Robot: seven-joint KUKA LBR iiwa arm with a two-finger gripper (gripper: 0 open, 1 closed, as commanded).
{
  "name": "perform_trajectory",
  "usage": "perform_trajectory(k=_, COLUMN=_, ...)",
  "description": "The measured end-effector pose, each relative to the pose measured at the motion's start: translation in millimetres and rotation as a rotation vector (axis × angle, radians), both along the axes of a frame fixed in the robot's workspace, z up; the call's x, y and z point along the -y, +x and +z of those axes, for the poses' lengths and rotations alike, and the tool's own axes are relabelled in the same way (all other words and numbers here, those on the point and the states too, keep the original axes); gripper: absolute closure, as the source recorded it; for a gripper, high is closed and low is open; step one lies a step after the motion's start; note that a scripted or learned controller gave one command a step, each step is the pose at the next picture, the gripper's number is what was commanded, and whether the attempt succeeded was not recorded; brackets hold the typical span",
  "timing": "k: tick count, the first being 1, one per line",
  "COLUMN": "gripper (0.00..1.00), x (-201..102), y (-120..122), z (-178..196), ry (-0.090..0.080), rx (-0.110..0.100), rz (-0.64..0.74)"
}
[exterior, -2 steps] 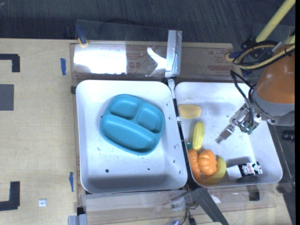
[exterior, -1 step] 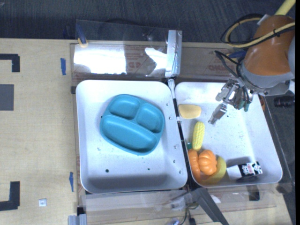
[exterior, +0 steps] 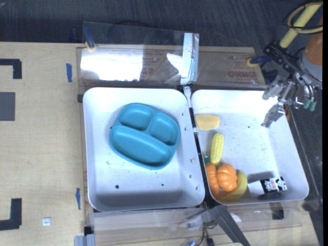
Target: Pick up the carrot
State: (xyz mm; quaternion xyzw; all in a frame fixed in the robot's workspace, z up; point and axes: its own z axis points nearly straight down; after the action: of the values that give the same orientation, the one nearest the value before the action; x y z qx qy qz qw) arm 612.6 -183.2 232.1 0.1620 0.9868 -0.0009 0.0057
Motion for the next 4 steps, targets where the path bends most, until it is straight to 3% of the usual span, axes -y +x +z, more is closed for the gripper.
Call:
perform_trajectory(k=1, gripper=0.0, x=-63, y=-14, z=-86, ry=0.005, rx=-0.011, rz=0.149)
perform_trajectory(k=2, gripper=0.0, x=43, y=21, z=-64, ry=-0.001, rx=-0.002, rz=0.064)
perform_trajectory(k=3, gripper=0.0, x=-48, y=10, z=-108, ry=0.007, rx=-0.012, rz=-0.035)
perform_trajectory(k=4, gripper=0.0, x=40, y=29, z=-10, ry=-0.003, rx=0.002, rz=0.154)
